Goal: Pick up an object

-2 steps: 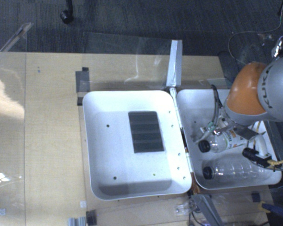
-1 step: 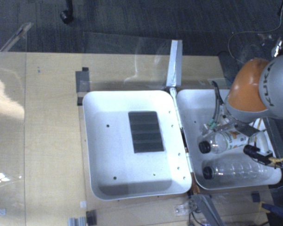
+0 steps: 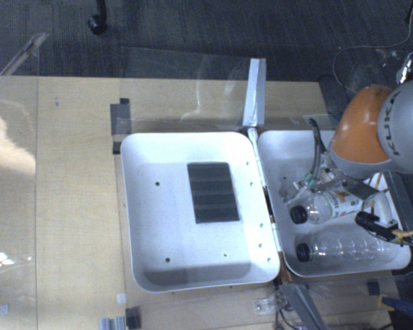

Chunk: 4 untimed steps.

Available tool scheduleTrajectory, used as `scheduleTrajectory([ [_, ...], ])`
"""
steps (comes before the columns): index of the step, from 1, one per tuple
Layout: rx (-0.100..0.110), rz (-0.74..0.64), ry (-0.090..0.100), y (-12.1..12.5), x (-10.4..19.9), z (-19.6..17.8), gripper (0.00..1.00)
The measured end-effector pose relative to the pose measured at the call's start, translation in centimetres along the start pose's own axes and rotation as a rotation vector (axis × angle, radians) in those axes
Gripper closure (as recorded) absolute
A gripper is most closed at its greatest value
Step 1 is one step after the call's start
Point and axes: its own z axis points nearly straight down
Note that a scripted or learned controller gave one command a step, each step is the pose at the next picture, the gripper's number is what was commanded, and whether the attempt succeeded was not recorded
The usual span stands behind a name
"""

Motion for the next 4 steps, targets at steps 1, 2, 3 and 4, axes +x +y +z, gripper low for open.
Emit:
scheduleTrajectory([
  [1,0.013,0.07,0.004,-0.3,1.7,-5.7,0.0],
  [2,0.007,0.129,0.001,-3.6,0.1,1.2,0.0],
  [3,0.009,0.433,0.002,1.2,1.6,1.3,0.0],
  [4,0.016,0.32,0.002,3.8,-3.8,-4.0,0.0],
])
